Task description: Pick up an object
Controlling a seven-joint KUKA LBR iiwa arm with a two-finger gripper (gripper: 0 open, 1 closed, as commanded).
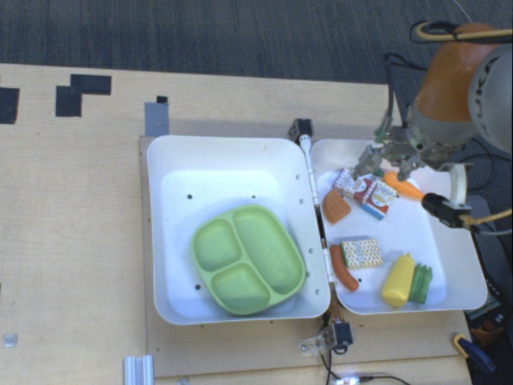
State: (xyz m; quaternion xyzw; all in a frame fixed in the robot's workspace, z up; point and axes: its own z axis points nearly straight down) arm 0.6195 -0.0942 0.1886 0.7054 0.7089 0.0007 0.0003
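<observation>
Pincer (383,160) hovered over the right white bin's (461,251) far edge; whether it was clenched, I cannot tell.
Beneath it lay a red-and-white carton (365,192), touching an orange carrot (403,186); a green divided plate (248,259) sat in the left bin (172,215).

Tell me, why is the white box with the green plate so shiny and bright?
In the camera view, light from above glares off the left shallow white bin, washing out its floor around the green three-compartment plate; the grey-and-orange arm's two-finger gripper looks soft and blurry; the small items in the right bin are slightly fuzzy too.
</observation>
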